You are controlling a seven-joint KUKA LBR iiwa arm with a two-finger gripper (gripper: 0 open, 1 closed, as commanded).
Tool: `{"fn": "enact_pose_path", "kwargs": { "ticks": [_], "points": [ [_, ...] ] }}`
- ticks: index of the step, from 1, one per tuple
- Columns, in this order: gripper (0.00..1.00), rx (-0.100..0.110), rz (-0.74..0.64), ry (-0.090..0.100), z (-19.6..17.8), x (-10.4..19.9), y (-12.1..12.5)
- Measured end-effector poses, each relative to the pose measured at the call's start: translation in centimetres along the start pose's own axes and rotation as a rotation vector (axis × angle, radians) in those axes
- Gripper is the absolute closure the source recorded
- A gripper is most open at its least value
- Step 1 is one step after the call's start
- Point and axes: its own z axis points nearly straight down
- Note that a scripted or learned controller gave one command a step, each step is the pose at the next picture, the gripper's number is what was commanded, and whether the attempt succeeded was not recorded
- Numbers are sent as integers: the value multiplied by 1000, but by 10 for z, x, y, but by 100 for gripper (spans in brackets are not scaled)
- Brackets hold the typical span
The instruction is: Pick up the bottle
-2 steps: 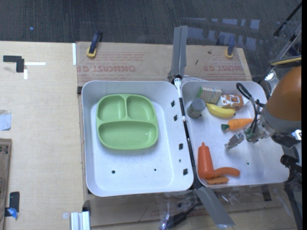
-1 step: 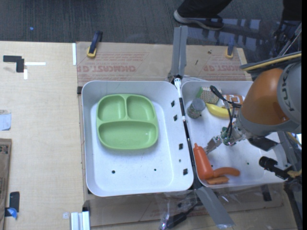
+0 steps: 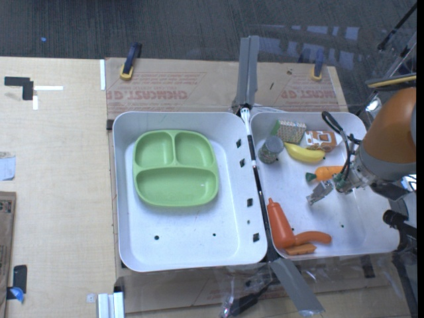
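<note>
Here we are over the right bin (image 3: pixel 371 240), and the claw (image 3: pixel 320 192) is hanging low in the middle of it, fingers parted a little with nothing between them. Empty-handed, then. The bottle (image 3: pixel 279 224), the orange-red one, lies on its side along the left wall of that same bin, cap pointing up toward the far end, base down near the front corner. It sits apart from the claw, off to the claw's left and a bit nearer the front. Not touched, by the look of it.

Just beside the bottle's base a carrot-like orange piece (image 3: pixel 311 237) lies crossways on the bin floor. Up at the far end there's a banana (image 3: pixel 304 153), a grey can (image 3: pixel 269 150), a small snack packet (image 3: pixel 320 138), and another orange piece (image 3: pixel 324 173) close to the arm's wrist.

The left bin (image 3: pixel 182 250) carries a green divided plate (image 3: pixel 176 167).

So where does the job stand? I'd say early: no grip yet, the whole lift is left. The claw has to shift toward that left wall, come down around the bottle and close.
</note>
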Motion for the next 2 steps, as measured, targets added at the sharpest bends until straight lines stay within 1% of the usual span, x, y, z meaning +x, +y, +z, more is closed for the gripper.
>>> {"fn": "enact_pose_path", "kwargs": {
  "ticks": [1, 2],
  "points": [
    [0, -2, 67, -4, -1, 78, -26],
    [0, 1, 66, 1, 0, -8, -10]
  ]
}}
